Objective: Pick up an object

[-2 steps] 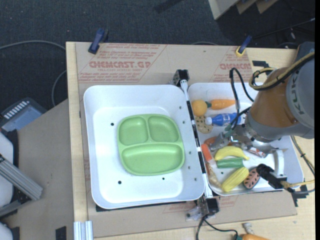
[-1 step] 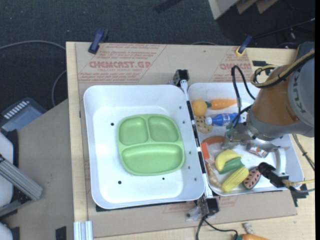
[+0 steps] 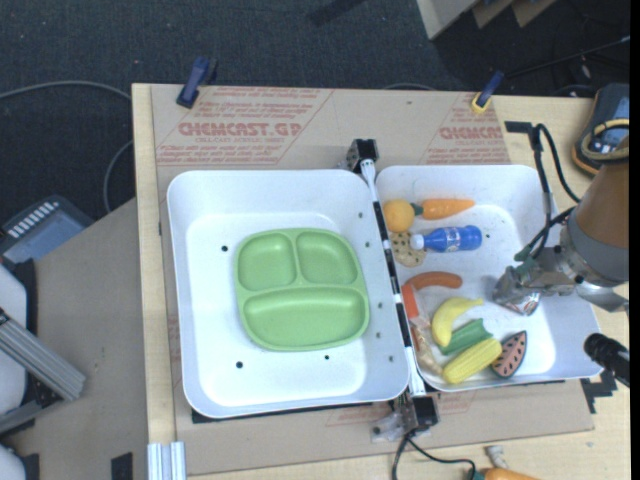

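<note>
The right bin [image 3: 500, 180] holds several toy foods: an orange [image 3: 398, 215], a carrot [image 3: 446, 208], a blue bottle [image 3: 449, 239], a cracker [image 3: 405, 249], a red sausage [image 3: 430, 282], a banana [image 3: 452, 316], a green pepper [image 3: 466, 334], a corn cob [image 3: 471, 359] and a watermelon slice [image 3: 511, 353]. My gripper [image 3: 517, 295] hangs low over the bin's right part, right of the banana and above the watermelon slice. Nothing shows between its fingers.
The left bin [image 3: 200, 268] carries a green divided plate [image 3: 300, 289]. Black clips sit along the seam between the bins. Blue clamps [image 3: 194, 81] hold the cardboard sheet at the bench's far edge. The arm's cable runs along the right bin's right side.
</note>
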Tool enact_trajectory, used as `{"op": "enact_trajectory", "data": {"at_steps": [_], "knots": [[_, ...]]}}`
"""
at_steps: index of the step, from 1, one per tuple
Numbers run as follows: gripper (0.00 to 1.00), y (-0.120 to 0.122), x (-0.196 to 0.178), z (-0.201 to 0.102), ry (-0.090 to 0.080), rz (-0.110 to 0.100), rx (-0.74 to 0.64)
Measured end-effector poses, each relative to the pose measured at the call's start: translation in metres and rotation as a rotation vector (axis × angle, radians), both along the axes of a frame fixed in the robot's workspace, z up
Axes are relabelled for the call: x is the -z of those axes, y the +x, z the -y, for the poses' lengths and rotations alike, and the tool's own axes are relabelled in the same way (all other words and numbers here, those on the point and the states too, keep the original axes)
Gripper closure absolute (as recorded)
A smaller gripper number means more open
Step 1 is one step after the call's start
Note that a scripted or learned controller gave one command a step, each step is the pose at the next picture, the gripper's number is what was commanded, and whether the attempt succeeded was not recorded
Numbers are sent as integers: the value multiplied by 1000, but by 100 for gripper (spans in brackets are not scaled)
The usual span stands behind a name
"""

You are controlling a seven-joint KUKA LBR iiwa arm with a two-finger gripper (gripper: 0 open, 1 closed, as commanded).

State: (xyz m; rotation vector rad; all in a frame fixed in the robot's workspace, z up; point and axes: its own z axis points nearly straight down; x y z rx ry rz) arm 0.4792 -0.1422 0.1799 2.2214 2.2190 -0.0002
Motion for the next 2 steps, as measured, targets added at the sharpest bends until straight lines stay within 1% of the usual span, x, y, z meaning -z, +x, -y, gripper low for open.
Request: {"op": "enact_trajectory", "data": {"at_steps": [1,2], "knots": [[100,35,-5,-72,1,1,-3],[0,35,-4,-71,1,0,-1]]}}
